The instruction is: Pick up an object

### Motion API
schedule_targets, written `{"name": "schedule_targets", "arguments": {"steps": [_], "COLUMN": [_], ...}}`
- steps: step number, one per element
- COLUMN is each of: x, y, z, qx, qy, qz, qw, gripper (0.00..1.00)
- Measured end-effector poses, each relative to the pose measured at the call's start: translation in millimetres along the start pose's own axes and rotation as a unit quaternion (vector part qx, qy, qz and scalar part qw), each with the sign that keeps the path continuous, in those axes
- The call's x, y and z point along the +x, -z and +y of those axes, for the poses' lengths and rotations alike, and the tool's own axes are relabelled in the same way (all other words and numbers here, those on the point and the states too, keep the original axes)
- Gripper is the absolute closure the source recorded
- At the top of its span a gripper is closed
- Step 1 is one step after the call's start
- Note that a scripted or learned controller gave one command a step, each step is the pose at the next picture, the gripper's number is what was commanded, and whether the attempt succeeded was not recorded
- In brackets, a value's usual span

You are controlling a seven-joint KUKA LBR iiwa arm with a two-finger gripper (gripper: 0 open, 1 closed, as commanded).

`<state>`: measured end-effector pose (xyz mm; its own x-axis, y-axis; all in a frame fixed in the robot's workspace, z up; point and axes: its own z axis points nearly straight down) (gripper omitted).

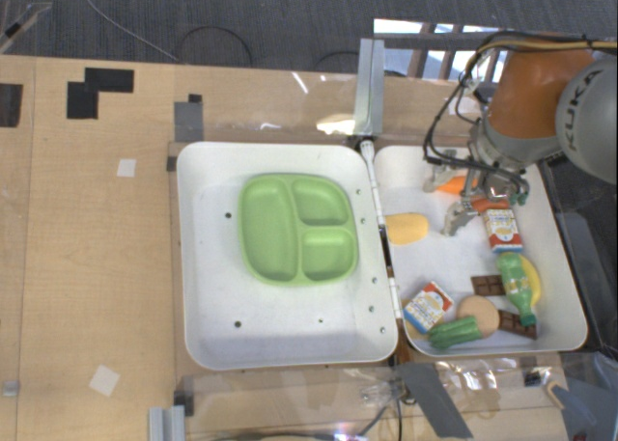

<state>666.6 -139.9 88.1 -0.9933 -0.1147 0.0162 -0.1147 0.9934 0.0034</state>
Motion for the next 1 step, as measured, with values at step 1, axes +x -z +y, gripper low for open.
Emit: {"name": "schedule_targets", "arguments": {"steps": [1], "x": [43.0], "y": [-0.2], "z": [-40.4], "qx": [0.004], "qy": [0.016], "qz": [-0.013], "qw": [0.9998], "gripper": [0.00]}}
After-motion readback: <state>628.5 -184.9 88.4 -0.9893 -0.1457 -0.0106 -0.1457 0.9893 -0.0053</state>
